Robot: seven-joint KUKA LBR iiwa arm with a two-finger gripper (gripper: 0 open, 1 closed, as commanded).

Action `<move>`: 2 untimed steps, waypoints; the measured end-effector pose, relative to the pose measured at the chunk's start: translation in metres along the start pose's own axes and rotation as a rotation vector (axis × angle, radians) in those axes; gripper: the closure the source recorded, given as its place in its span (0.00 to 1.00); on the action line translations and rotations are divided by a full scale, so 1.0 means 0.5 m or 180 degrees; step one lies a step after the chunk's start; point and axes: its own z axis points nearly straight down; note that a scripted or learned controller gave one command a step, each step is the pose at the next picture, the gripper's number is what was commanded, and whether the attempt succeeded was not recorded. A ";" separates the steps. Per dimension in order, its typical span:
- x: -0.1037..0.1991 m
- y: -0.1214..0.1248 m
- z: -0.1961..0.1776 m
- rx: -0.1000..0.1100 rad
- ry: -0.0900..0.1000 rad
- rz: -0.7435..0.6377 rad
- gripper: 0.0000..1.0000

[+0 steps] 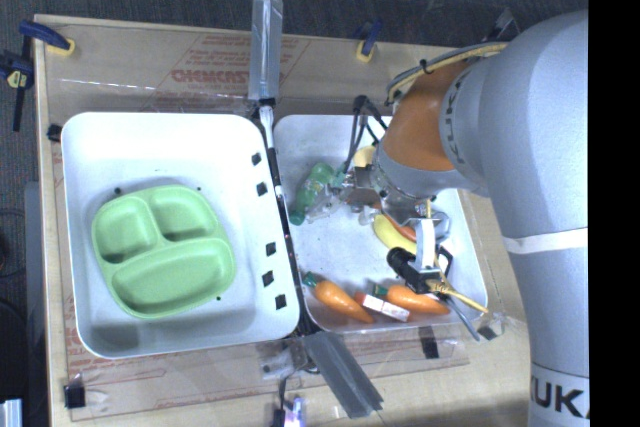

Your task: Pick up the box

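grey arm (pixel 540 165) bent low from the right, orange-banded wrist down

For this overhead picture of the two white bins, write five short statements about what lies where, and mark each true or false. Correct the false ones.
1. The pale green three-compartment plastic tray lies in the left white bin. True.
2. The tray holds a carrot. False: no carrot is in its compartments; the two orange carrots lie in the right white bin.
3. The small white and red box lies between the two carrots, near the front of the right bin. True.
4. The grey arm with the orange band reaches over the left bin. False: it is over the right bin.
5. A clear green plastic bottle lies in the right bin near the divider. True.
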 end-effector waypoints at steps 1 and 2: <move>-0.004 0.080 0.025 0.0018 -0.0005 -0.0264 0.00; 0.000 0.081 0.005 0.0019 0.0003 -0.0282 1.00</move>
